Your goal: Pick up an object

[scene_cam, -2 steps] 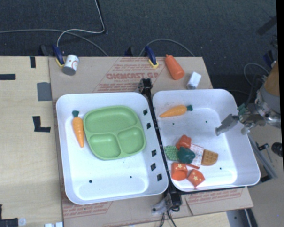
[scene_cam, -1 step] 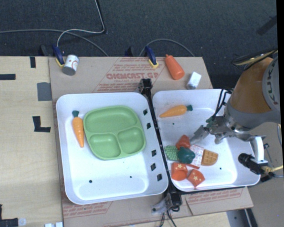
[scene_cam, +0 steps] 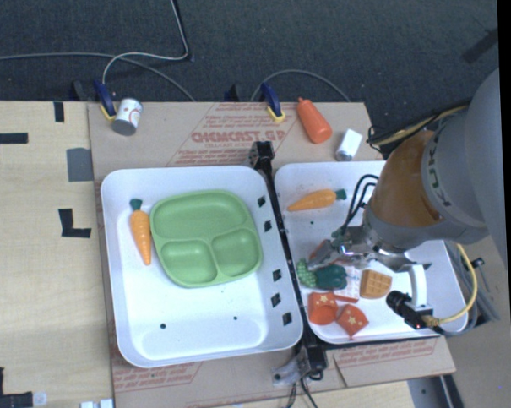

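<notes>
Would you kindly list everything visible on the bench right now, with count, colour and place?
bins: 2, white, side by side on a cardboard sheet
divided plate: 1, green, in the left bin
carrots: 2, orange with green tops; one beside the plate in the left bin, one at the top of the right bin
green toy: 1, dark green, middle of the right bin
waffle piece: 1, tan, right bin
red pieces: 2, red-orange, bottom of the right bin
orange toy: 1, on the cardboard above the bins
can: 1, silver, upper left on the cardboard
white block: 1, above the right bin
arm: 1, grey with an orange band, over the right bin
gripper: 1, dark, just above the green toy
</notes>
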Controlling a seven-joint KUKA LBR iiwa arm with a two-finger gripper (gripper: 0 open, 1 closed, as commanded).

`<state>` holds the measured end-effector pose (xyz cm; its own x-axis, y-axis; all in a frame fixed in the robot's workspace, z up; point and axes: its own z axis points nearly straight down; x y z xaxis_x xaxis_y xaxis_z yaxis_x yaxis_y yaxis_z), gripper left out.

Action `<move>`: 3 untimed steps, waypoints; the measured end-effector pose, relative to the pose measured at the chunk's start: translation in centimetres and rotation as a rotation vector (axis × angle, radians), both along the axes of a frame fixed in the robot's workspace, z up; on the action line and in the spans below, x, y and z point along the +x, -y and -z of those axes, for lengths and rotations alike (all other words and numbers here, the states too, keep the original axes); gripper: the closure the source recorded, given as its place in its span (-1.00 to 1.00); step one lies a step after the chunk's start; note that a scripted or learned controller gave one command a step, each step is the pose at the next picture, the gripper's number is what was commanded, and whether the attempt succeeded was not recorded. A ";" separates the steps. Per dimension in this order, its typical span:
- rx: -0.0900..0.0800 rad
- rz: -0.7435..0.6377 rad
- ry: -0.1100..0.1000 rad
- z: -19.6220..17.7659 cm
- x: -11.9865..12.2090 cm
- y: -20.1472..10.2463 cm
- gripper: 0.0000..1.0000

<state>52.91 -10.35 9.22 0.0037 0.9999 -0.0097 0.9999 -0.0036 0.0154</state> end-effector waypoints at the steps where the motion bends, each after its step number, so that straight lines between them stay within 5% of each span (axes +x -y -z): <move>1: 0.006 -0.005 -0.009 0.6 2.1 -0.7 -1.00; 3: 0.010 -0.005 -0.015 0.6 4.2 -0.5 -1.00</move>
